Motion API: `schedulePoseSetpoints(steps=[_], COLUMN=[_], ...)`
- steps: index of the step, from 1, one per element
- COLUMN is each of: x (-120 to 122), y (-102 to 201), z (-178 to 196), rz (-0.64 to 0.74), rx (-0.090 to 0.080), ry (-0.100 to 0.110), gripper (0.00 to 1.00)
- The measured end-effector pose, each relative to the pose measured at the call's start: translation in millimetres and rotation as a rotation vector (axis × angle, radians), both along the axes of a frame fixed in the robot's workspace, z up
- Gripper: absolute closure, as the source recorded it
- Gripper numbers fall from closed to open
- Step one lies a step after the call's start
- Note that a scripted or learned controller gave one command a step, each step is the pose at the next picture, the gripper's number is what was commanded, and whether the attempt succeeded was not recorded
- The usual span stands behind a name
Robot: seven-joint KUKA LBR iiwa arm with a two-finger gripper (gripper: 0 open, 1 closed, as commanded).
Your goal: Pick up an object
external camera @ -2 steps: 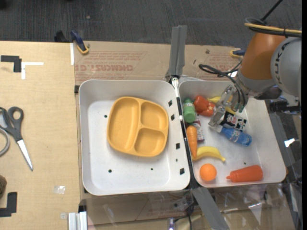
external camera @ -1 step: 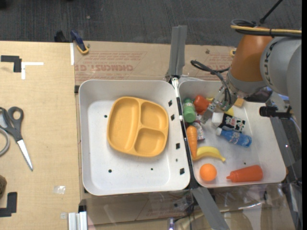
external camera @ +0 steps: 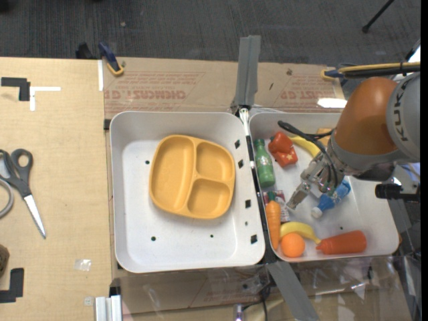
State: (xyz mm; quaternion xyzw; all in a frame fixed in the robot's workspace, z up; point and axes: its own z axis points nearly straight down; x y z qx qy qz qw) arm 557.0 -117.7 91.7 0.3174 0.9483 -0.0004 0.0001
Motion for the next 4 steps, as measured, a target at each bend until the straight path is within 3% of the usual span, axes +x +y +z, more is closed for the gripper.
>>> schedulePoseSetpoints(steps=[1, 2, 3, 4], x=[49.8, 85.1, 85.2, 86.0], y=[-2.6, 13.7, 15.5, 59.4], z=[0.7, 2.7, 11.1, 123.3], rz=[-0.219, -0.455, -0.45, -0.445], rx=[-0.001, -0.004, -0.004, -0.001], ry=[-0.003, -0.007, -0.006, -0.002], gripper=[0.0, 0.0, 1.0, 1.0])
